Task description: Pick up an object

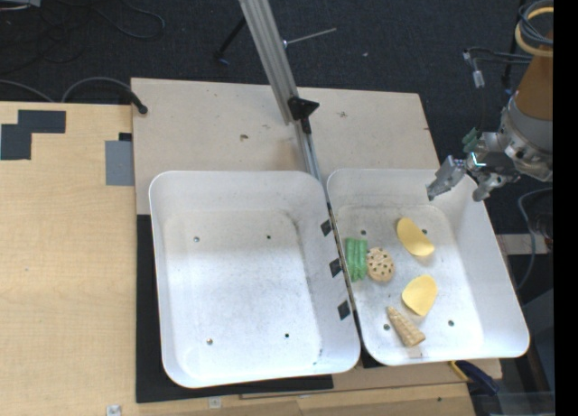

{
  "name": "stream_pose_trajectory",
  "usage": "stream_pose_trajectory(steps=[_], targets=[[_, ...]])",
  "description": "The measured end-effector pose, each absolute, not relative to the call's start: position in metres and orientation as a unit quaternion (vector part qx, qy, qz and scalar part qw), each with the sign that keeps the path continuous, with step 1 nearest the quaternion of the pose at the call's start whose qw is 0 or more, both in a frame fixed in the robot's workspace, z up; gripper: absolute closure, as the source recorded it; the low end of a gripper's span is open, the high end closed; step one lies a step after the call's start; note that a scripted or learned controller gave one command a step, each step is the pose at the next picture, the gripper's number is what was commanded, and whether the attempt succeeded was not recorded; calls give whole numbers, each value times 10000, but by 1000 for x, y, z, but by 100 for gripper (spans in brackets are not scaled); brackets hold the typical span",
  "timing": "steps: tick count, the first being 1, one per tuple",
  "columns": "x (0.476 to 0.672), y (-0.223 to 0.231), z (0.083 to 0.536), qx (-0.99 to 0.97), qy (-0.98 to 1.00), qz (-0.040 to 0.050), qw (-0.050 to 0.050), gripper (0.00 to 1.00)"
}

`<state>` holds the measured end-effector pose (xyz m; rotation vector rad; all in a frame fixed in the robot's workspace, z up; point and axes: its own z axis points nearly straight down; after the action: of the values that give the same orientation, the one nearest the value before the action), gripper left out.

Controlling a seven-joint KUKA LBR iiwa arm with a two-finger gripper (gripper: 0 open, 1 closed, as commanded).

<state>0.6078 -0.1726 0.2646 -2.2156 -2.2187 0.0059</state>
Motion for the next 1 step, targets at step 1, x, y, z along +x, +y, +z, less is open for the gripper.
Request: stream_pose_trajectory(steps=[1], targets=[[609,-173,267,-7061,-7081,7,10,0]])
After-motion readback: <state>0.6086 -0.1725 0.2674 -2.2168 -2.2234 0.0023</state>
